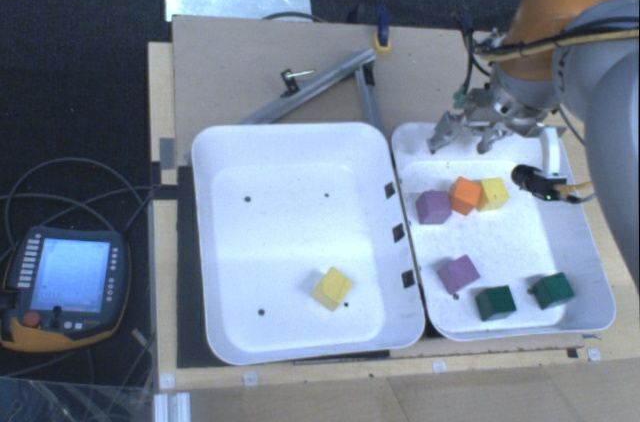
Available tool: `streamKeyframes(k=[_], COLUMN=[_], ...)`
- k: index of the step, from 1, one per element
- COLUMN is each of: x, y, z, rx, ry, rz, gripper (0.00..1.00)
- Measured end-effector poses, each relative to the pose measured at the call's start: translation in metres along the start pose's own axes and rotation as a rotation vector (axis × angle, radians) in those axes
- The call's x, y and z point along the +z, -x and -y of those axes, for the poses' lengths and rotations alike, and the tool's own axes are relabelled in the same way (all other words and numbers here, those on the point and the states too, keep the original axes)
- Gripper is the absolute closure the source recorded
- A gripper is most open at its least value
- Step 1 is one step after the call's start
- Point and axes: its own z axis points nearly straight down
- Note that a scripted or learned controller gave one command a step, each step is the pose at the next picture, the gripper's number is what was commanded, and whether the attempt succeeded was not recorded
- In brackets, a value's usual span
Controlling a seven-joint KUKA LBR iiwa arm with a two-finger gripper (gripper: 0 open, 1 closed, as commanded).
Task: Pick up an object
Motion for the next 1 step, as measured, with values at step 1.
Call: streamKeyframes(k=[1], x=[-0.0147], y=[-0.0002], z=[-0.0021], rx=[-0.003], ry=[0.007], rz=[0.000], gripper=[1.00])
